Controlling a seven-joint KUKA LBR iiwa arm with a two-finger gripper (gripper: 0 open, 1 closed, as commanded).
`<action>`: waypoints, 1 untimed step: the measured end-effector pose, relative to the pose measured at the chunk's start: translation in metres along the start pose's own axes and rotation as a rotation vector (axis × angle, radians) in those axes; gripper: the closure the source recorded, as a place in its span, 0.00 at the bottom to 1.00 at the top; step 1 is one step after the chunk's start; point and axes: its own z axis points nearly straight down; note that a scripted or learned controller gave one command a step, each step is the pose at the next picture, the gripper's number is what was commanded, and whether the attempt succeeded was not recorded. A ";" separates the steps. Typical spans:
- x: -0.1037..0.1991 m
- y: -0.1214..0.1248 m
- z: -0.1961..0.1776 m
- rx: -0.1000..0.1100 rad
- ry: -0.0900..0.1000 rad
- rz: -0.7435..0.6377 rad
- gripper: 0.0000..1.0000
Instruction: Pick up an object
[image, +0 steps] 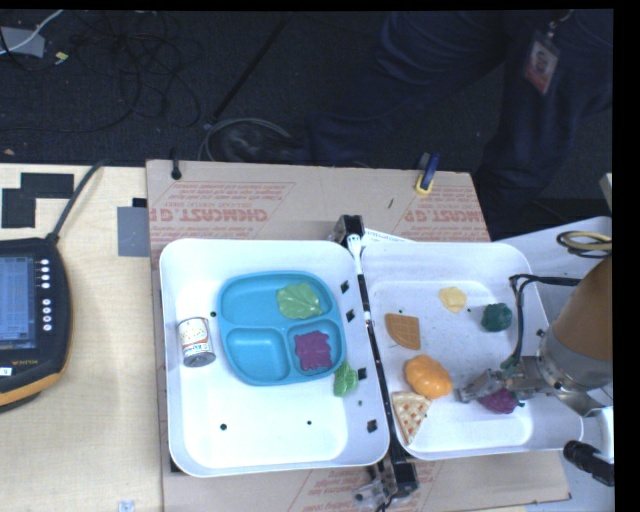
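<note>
Reaching is the step in hand, by my reading: the gripper (487, 387) sits low in the right bin (520, 440), near its front right part, its tips splayed apart with nothing clearly between them, and a small purple toy (499, 402) lies touching or just under them, so that piece looks like the target, though whether it is actually pinched cannot be told. Closest to the front edge of that bin lies a waffle-patterned wedge (410, 412), with an orange lump (428, 376) just behind it and a tan flat piece (403, 331) further back; a dark green toy (496, 318) and a pale yellow piece (453, 298) lie toward the back wall. In the left bin (190, 440) stands a blue divided tray (255, 350) and a small can (196, 341). Next, the tips should close squarely on the purple toy, then lift straight up.
</note>
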 end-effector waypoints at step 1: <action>-0.002 0.000 -0.016 -0.002 0.000 0.006 1.00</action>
